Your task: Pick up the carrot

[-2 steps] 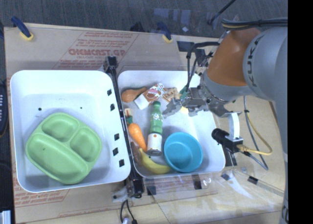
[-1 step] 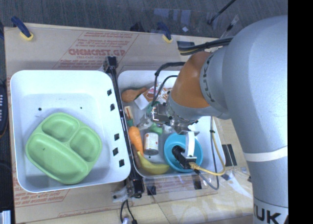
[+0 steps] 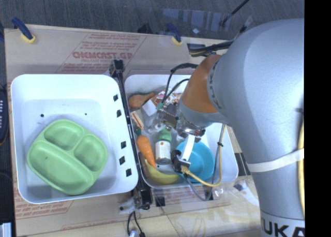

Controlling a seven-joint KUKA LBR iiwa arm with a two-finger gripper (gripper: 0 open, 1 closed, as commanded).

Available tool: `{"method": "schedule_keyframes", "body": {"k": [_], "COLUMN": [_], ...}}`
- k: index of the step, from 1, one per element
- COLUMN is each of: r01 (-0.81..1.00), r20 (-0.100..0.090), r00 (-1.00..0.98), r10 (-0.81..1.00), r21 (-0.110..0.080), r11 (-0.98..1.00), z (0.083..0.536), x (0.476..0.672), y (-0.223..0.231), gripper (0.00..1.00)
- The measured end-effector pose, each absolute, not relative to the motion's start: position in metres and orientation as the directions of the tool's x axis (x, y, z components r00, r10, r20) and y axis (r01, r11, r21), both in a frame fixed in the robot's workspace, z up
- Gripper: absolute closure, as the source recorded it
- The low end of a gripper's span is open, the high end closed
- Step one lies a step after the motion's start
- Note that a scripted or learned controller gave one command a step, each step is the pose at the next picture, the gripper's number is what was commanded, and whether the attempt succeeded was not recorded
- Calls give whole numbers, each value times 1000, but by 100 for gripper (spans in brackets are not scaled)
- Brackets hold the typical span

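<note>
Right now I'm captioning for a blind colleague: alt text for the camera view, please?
A grey arm reaches from the right over the right bin, its gripper above a clutter holding a carrot, a banana, a small bottle and a blue bowl. The left bin holds a green divided plate.

Even, fairly bright overhead light, with a soft and slightly grainy picture.

The left bin (image 3: 20, 127) glowed almost blown-out white along its rim, while its floor carried a dull grey shade. The arm (image 3: 264, 101) showed a broad pale sheen on its grey shell and cast shadow over the right bin (image 3: 227, 171) around the end effector (image 3: 164, 119), where the clutter looked murky and hard to separate. The far background beyond the surface (image 3: 77, 49) was dark.
</note>
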State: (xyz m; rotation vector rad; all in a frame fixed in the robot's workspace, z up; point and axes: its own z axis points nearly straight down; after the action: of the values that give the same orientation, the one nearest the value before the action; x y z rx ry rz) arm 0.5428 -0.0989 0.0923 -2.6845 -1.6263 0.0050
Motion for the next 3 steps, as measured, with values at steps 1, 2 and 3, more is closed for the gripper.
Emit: {"method": "schedule_keyframes", "body": {"k": [1,2,3], "r01": [928,939,801], "r20": [0,0,-5], "r00": [373,343,599], "r10": [928,939,801], "r21": [3,-11,-9], "r11": [-373,-343,-599], "z": [197,191,191], "x": [637,604,618], "y": [-87,-18,33], "gripper": [0,0,0]}}
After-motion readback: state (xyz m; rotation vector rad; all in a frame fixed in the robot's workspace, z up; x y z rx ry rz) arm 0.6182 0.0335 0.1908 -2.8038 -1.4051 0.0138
